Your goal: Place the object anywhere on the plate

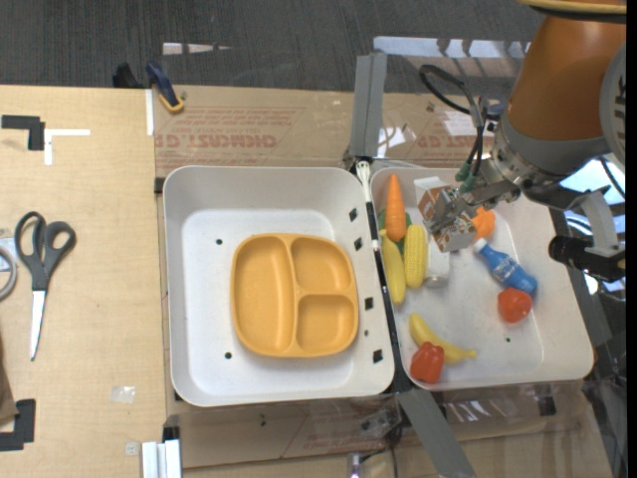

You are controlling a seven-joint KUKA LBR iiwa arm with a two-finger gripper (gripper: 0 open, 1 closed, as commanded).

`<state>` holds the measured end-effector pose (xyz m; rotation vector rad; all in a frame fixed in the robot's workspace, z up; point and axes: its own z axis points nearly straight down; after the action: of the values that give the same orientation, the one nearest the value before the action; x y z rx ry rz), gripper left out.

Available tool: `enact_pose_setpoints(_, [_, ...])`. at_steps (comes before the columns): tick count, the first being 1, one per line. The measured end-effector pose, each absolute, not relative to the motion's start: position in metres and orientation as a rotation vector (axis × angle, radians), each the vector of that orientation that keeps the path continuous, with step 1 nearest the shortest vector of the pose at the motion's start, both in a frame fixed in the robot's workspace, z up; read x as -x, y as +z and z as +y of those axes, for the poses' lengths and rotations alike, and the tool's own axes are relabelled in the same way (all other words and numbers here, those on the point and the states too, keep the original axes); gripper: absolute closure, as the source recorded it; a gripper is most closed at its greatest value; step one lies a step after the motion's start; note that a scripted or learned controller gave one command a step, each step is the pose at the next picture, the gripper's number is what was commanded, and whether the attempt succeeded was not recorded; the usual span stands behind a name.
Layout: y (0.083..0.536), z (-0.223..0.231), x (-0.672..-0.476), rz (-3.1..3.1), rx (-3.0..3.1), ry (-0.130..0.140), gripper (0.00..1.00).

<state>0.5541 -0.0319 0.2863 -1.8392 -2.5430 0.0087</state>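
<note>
While the arm (567,78) hangs over the right bin (557,352), the step in hand looks like the pick itself: no toy has yet reached the plate, so the job seems to be at its start. On the table, the left bin (189,267) carries only the yellow divided plate (295,295), which lies flat with its three compartments bare. The right bin carries the clutter: a carrot (394,208) along its left wall, a corn cob (415,255) beside a pale yellow piece (394,267), a blue bottle (506,269) with a red-orange ball (515,306) just beside it, and a banana (444,343) touching a red pepper (427,362) near the front rim. The gripper (455,222) sits low at the back of that bin, just right of the corn and the carrot, among a brownish block (434,204) and a small orange piece (484,222). Whether the jaws are spread or closed, I cannot tell; the metal parts blur together with the toys under them, and nothing is clearly seen clamped between them. Which toy is meant is uncertain too, though the brownish block is the nearest. As I judge it, the next move calls for a firm closure on one toy, a clean lift above the bin walls, and a carry leftward across the divider to any compartment of the plate.
</note>
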Motion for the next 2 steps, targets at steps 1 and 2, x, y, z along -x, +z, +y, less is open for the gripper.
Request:
enact_pose_setpoints(1, [0.191,0.074,-0.513,-2.774,1.471,0.004,1.00])
enact_pose_setpoints(2, [0.206,0.116,-0.522,-2.836,1.349,0.004,1.00])
